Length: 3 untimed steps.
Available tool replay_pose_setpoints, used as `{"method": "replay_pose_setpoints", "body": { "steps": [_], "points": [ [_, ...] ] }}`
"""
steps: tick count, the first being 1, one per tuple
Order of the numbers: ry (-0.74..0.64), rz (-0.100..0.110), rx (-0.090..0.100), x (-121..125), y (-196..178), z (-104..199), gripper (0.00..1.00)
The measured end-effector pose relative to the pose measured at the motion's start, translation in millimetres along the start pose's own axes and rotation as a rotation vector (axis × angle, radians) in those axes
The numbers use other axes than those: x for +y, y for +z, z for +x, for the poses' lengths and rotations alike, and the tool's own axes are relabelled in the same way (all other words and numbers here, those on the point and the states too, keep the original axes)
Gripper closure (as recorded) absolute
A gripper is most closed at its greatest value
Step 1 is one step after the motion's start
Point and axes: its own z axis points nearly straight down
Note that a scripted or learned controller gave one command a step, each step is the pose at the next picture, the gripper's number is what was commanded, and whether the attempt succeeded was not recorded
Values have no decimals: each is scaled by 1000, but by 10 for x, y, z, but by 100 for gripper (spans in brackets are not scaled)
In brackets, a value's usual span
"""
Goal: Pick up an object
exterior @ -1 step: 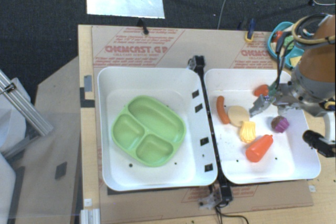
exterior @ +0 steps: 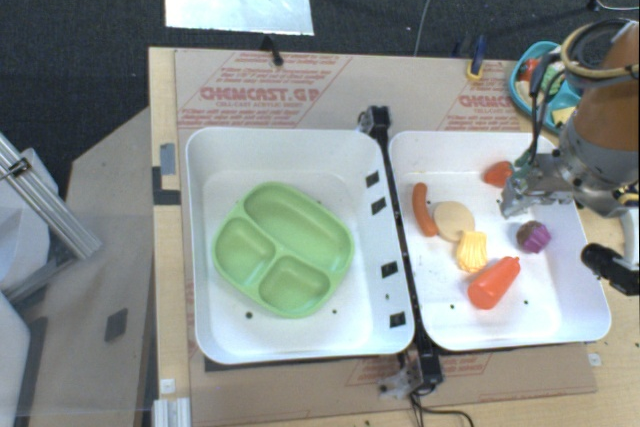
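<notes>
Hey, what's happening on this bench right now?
A grey robot arm reaches in from the right, its gripper low over the right bin near a purple toy. It holds nothing visible. Toy foods lie there: an orange carrot, a yellow piece, a sausage. The left bin holds a green divided plate.

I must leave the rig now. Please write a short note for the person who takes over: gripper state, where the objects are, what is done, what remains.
Gripper: low in the right bin, near its back, between the red piece and the purple piece; nothing seen held.
Also in the right bin: sausage, tan round piece, yellow piece, orange carrot.
Left bin: green divided plate.
Done: no pick yet.
Left: grasp and lift one object.
</notes>
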Motion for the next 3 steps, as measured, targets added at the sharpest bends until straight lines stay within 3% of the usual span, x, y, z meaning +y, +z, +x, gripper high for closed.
{"method": "replay_pose_setpoints", "body": {
  "steps": [1,2,3],
  "points": [
    [6,-16,-6,-431,-1729,-339,100],
    [-6,7,3,-424,-1015,381,100],
    [-6,7,3,-424,-510,1077,100]
  ]
}}
